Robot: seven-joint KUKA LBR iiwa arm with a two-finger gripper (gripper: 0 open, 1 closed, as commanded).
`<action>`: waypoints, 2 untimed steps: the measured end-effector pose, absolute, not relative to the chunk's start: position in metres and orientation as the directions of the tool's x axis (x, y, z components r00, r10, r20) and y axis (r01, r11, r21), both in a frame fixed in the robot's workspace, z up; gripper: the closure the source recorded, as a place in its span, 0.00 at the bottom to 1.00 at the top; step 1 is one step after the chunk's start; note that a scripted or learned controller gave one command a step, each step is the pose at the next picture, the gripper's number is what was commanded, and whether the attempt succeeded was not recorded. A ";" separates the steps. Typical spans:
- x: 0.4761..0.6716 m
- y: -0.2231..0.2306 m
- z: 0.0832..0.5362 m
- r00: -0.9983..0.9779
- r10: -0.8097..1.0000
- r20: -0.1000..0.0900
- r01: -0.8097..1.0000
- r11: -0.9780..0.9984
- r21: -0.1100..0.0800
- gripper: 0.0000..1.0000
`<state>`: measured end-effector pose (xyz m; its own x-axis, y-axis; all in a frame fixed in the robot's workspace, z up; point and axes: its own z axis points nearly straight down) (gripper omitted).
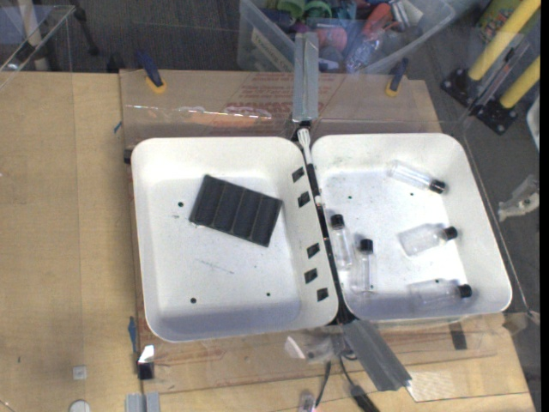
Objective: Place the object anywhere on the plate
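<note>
Camera view gives me 5 clear vials lying loose in the right bin; the dark ridged plate sits in the left bin. I can't tell the hand's state.

No words, numbers or signs can be read here. The dark plate in the left bin has only plain ridges. The clear little bottles in the right bin show no labels. The toys in the tub at the top are too blurry to read.
</note>
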<state>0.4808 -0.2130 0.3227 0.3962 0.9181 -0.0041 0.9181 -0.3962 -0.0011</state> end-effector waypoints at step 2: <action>0.481 -0.213 0.332 0.396 0.918 -0.005 0.918 -0.396 -0.001 0.00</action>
<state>0.4813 -0.2134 0.3323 0.3955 0.9184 -0.0054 0.9185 -0.3955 -0.0007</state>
